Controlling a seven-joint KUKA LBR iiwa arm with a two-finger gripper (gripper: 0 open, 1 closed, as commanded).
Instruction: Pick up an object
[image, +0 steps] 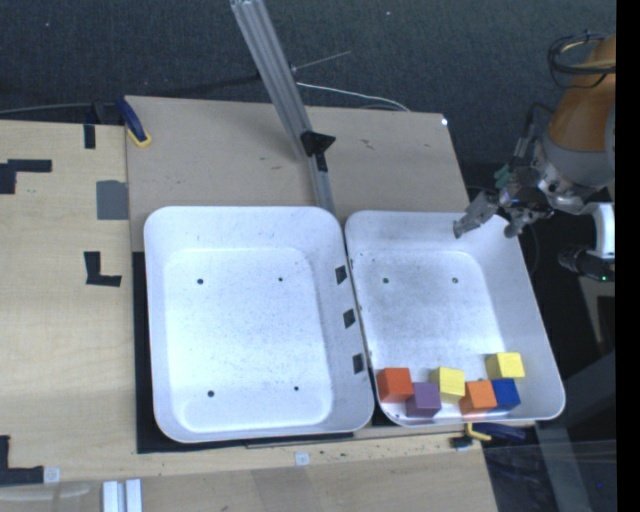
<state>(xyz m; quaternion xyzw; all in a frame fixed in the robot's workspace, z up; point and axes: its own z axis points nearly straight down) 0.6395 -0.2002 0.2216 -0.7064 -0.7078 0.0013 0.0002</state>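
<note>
Several small blocks lie along the near edge of the right bin (430, 300): an orange block (395, 382), a purple block (427, 398), a yellow block (451, 381), a second orange block (480, 396), a blue block (506, 394) and another yellow block (508, 365). My gripper (488, 227) hangs over the far right corner of that bin, well away from the blocks. Its fingers are spread open, with nothing between them. The orange-banded wrist (582, 120) rises behind it at the right.
The left bin (240, 320) sits beside the right one, joined by black clips (346, 318). A slanted metal pole (280, 80) crosses the bench behind the bins. Clamps sit at the far left corner (135, 125) and near the front edge (490, 432).
</note>
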